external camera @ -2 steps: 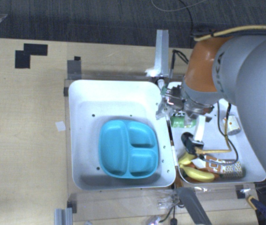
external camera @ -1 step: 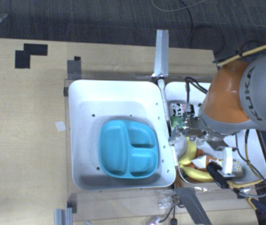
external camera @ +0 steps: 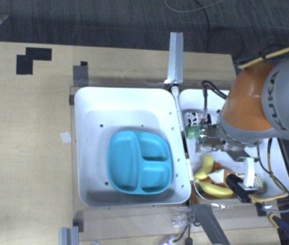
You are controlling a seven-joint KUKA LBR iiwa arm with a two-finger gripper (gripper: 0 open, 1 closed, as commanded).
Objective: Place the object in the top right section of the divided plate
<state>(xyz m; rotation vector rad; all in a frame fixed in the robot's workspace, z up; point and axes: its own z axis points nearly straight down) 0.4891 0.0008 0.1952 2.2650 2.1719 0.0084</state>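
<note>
Plate (external camera: 126,163), blue and divided, sits in the left bin (external camera: 124,93), toward its front edge, and every section is bare. The top right section (external camera: 154,146) has nothing in it, so nothing's been delivered yet.

The action is over in the right bin (external camera: 216,99). The arm (external camera: 259,103) hangs low over that bin's middle, with the tool (external camera: 206,139) down near the divider between the two bins. The wrist covers it from up here, so I cannot tell whether the tool is apart, together or clamped on anything.

As for the object, I'd guess it's one of the pieces in that right bin. Two bananas (external camera: 213,189) lie at the front edge, a small green thing (external camera: 191,132) is just beside the tool, and a white-and-black item (external camera: 195,119) lies behind that. I can't say which one is the target.

So I'd call this the picking step, a grasp attempt down in the right bin.

The next move needs a secure hold and a straight lift clear of the bin wall. After that it's a carry across the divider to the left, then a careful descent over that small top right section and not the one in front of it.
</note>
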